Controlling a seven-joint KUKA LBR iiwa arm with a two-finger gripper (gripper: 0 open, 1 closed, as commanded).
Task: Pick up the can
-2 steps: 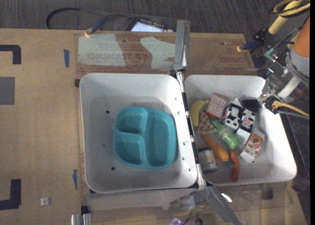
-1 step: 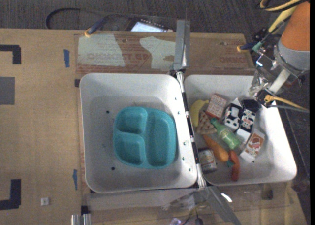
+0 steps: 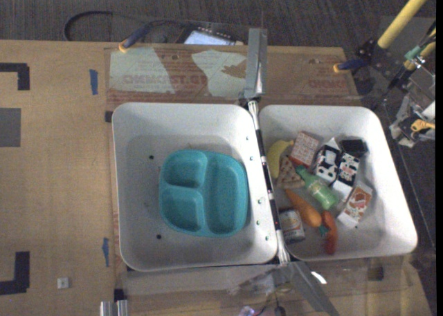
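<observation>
Off at the right edge of my view I make out the hand point(image 3: 416, 125), a pale grey cluster with a bit of yellow on it, sitting outside the right bin point(image 3: 396, 190) and just beyond its upper right corner. From this angle I cannot tell whether it is open or closed, and I see nothing held in it.

The can point(image 3: 292, 225) is in the right bin, down in the near-left corner, close against the divider where the two bins meet. It looks tipped on its side, with its pale label facing up. An orange carrot point(image 3: 305, 208) lies just beside it on the right, slanting up and to the left, and a red pepper point(image 3: 330, 234) sits next to the carrot's lower end.

Further up the same bin I see a green bottle point(image 3: 320, 191), a yellow banana point(image 3: 277, 155) against the divider, a brown box point(image 3: 304, 147), a black-and-white cow-patterned carton point(image 3: 338, 165), a small black item point(image 3: 354, 146) and a white and red carton point(image 3: 356, 205). They are crowded together in the left and middle of that bin.

The left bin point(image 3: 128, 135) holds a teal compartment plate point(image 3: 205, 192), lying flat near its centre. Both bins rest on the brown cardboard-covered surface point(image 3: 55, 169), well apart from the hand.
</observation>
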